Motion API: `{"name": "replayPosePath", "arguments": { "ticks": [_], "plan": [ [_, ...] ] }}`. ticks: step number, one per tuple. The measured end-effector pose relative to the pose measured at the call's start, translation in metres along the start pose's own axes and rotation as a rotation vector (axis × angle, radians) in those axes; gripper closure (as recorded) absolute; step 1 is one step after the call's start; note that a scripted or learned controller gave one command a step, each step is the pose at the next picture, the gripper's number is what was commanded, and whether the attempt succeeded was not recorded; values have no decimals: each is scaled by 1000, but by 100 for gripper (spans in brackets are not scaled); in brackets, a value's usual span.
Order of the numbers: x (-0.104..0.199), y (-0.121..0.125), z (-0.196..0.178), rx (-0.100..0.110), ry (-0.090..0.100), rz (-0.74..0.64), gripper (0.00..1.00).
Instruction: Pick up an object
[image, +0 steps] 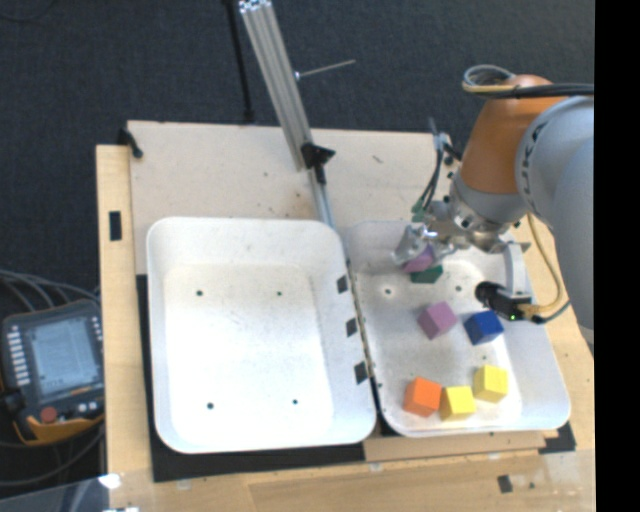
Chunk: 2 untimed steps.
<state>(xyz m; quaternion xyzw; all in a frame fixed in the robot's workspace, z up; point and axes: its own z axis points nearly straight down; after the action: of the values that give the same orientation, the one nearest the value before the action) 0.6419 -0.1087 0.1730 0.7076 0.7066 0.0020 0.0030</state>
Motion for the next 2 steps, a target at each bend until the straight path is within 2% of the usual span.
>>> {"name": "replayPosePath", "arguments": {
  "ticks": [2],
  "plan": [
    [-9,9,-102,1,0,-4,100]
  ]
}}
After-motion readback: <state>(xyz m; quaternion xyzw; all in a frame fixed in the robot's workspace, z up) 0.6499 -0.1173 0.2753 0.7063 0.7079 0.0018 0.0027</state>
